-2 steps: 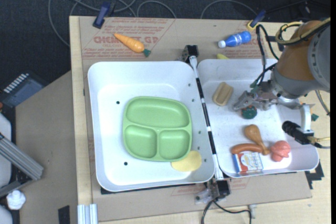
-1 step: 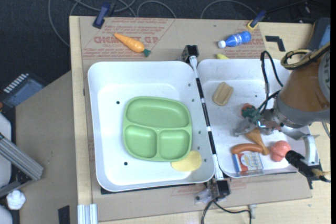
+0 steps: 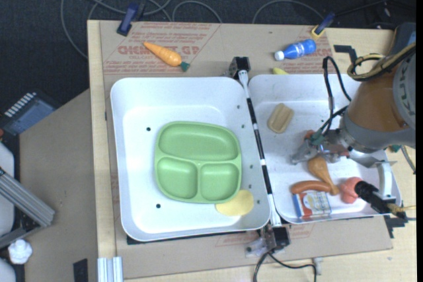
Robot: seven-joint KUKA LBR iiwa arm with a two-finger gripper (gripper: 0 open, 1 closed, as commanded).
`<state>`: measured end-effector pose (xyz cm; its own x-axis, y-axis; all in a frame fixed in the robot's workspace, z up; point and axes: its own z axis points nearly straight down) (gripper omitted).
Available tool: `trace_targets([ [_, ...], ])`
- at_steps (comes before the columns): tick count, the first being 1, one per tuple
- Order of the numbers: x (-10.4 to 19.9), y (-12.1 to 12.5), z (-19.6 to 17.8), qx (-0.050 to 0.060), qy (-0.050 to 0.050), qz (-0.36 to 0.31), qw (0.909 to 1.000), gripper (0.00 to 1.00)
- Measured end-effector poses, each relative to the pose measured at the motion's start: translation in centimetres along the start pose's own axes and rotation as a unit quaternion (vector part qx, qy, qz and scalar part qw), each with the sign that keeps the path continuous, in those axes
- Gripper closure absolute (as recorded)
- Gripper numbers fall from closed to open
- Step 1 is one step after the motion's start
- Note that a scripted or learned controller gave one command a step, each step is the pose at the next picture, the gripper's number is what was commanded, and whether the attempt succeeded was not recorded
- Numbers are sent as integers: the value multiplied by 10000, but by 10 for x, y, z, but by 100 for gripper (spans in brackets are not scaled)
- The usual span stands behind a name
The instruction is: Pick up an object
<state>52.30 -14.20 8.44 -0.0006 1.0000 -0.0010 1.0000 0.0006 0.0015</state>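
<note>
Robot arm reaching down into the right bin (image 3: pixel 301 86) among scattered toy items.

Camera view: the gripper (image 3: pixel 310 148) sits low just beside an orange drumstick-shaped toy (image 3: pixel 320 170), likely its target; whether it is spread or pinching anything cannot be told. A tan block (image 3: pixel 279 118) and a hot dog toy (image 3: pixel 310 187) lie nearby. The left bin (image 3: pixel 132 102) holds a green divided plate (image 3: pixel 197 160), kept apart from the picking area.

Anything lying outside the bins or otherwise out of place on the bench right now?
Yes. An orange toy carrot and a blue-and-white plastic bottle lie on the brown cardboard behind the two white bins, out of both. A pale yellow piece leans against the green divided plate's near corner.
</note>
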Motion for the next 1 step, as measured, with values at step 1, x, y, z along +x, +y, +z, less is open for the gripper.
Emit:
trace_targets([
  [1, 0, 0, -10, -10, -7, 5, 10000, 100],
])
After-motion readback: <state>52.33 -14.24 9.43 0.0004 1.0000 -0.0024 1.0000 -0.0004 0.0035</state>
